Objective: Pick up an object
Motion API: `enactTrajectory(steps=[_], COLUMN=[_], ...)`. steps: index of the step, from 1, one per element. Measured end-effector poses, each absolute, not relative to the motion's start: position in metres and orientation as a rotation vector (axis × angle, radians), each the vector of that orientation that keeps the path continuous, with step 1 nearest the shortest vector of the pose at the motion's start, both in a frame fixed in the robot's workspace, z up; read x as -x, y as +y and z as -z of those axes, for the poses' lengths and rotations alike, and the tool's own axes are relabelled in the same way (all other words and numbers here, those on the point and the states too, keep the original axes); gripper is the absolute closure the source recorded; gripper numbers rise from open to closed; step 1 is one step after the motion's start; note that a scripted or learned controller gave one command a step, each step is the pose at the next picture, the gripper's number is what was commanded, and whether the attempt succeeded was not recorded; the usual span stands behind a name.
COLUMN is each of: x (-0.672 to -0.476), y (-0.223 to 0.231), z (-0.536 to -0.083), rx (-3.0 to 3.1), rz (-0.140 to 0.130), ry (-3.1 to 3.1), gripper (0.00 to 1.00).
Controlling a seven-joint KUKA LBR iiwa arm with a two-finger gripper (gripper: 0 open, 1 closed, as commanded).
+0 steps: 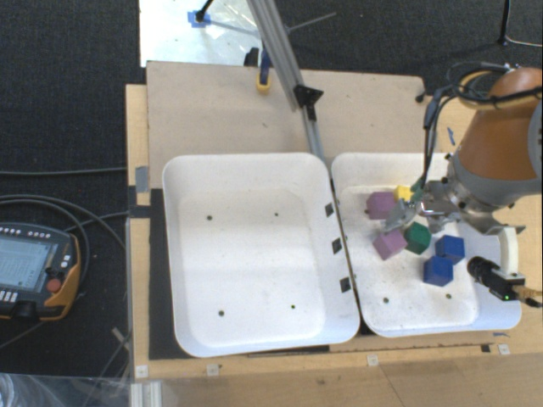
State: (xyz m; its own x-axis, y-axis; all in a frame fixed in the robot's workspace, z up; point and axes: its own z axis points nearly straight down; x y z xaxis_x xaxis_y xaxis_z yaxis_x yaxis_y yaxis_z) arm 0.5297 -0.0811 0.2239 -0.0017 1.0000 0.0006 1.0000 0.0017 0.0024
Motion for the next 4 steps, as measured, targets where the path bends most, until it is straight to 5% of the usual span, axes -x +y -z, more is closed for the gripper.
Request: enactTrajectory(steps=[1, 2, 3, 4], x=[-0.525, -0.573, -0.571, -0.673], y=[-0.091, -0.107, -0.107, -0.053], z=[-0.125, -0.089, -0.101, -0.196], rx=[-2.225, -2.214, -2.214, -2.201], rz=[0.007, -0.003, -0.004, -0.016], ry=[2.225, 2.224, 2.226, 2.227], gripper=[0.00, 0.00, 1.00, 1.00])
